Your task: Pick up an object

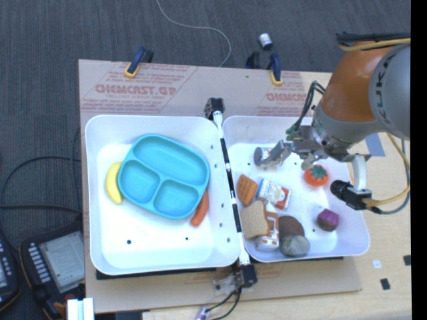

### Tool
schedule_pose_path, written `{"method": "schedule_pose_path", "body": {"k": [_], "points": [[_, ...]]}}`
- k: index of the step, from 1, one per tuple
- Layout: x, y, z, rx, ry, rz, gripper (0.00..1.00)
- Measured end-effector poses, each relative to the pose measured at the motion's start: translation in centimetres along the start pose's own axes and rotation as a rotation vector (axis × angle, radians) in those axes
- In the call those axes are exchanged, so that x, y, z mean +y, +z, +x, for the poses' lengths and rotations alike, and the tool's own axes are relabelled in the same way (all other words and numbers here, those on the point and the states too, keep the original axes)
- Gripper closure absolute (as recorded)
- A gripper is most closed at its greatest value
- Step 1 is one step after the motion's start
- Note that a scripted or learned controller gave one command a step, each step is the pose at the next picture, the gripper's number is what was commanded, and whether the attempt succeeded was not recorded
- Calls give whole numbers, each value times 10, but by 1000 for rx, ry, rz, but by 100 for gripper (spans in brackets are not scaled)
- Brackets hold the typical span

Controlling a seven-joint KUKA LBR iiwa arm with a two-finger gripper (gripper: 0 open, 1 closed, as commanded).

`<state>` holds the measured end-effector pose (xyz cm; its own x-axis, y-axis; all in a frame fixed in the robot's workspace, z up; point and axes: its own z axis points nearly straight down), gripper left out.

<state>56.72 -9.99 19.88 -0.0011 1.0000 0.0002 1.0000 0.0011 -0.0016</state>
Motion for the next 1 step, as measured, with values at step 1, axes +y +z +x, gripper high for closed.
{"method": "schedule_pose_path", "body": {"k": [1], "points": [[-20, 104, -43, 1, 0, -7, 0]]}}
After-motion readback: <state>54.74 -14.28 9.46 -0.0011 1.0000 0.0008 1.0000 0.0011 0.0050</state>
